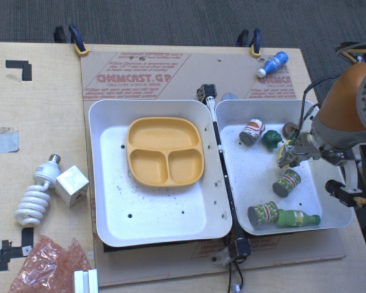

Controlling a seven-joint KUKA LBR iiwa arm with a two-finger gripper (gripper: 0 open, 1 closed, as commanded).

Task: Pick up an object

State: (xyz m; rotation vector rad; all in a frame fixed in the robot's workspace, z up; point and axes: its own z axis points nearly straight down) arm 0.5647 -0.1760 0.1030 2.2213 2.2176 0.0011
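Brown board [140,72] under bins reads "CHEMCAST GP".

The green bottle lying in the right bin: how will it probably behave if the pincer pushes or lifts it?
The green bottle lies on its side, so a push would probably roll it. Its round body looks smooth, perhaps slippery. A can seems to touch its base and may shift with it.
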